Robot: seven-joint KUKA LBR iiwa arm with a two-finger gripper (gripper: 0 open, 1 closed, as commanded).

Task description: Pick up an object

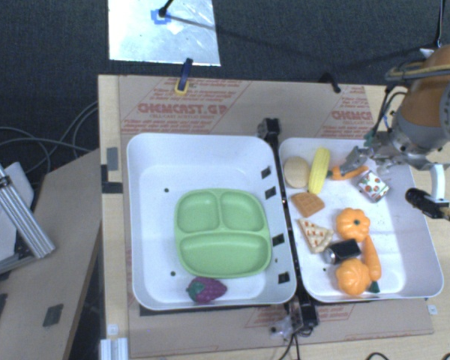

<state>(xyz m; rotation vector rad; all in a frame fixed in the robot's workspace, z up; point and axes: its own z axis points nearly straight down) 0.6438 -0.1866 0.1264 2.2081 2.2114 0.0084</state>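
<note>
**Inspector:** Dark carpet surrounds a cardboard-topped bench (210, 100) carrying two white bins side by side. What sits where?

**Assistant:** One notes a green divided plate (223, 232) in the left bin (154, 201), with a purple grape bunch (207, 289) at that bin's near edge. The right bin (412, 253) carries the clutter: a corn cob (318, 169) and pale roll (295, 172) toward the far edge, a cracker (307, 203), a waffle wedge (315, 235), two small pumpkins (352, 223), a carrot (370, 253), a dark can (342, 250) and a red-and-white block (372, 187).

**Inspector:** And the arm?

**Assistant:** It reaches over the right bin's far right corner. The end effector (358, 161) sits low there, beside an orange piece (343, 174) and just above the block. Whether its fingers are apart or together cannot be told; they blur into the objects.

**Inspector:** Progress?

**Assistant:** Judged as early: nothing is visibly clamped or lifted. All objects appear to rest on the bin floor. Securing a grasp and raising an object are both left to do.
</note>
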